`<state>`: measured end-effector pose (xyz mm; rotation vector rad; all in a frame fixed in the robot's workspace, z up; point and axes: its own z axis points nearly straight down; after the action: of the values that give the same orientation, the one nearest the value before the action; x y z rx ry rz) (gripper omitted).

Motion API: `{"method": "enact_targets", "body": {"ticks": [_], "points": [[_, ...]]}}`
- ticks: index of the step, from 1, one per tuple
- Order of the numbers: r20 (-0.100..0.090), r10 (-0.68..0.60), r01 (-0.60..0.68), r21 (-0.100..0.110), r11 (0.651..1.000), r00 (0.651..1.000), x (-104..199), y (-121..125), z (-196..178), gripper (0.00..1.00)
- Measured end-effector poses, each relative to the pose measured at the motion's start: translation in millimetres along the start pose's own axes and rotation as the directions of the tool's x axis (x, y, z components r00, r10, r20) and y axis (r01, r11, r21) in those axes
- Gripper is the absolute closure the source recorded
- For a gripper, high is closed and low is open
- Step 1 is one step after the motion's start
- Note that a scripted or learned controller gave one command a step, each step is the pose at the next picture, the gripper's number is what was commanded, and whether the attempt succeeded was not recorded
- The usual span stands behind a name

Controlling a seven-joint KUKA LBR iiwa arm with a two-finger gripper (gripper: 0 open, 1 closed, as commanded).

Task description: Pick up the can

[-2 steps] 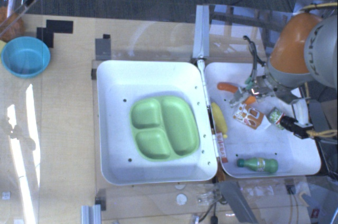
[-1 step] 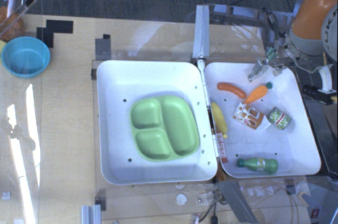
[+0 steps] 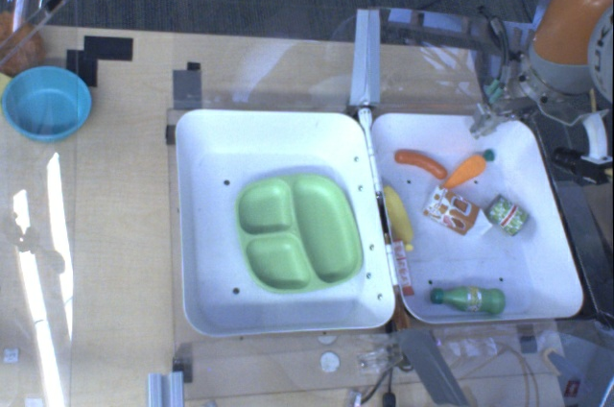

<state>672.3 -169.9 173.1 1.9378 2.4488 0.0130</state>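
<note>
Green can (image 3: 507, 215) in rt bin, untouched; gripper (image 3: 484, 120) at rim, finger state unclear.

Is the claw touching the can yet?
Apart. The camera view shows the claw up at the far edge of the right bin, while the can lies well nearer, with bare white bin floor between them.

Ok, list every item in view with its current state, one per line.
can: tipped, right bin, not gripped
gripper: above right bin's far edge, holding nothing
bottle: lying on its side
carton: lying flat
carrot: lying beside the sausage
banana: against left wall
green tray: left bin, upright
blue bowl: upright on bench
</note>
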Motion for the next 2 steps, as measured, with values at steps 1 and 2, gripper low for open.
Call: {"method": "enact_targets", "body": {"ticks": [1,2], "points": [[0.0,0.0,0.0,0.0,1.0,1.0,0.1,0.0,0.0,0.0],[0.005,-0.006,0.006,-0.008,1.0,1.0,0.7,3.0,-13.5,1.0]]}}
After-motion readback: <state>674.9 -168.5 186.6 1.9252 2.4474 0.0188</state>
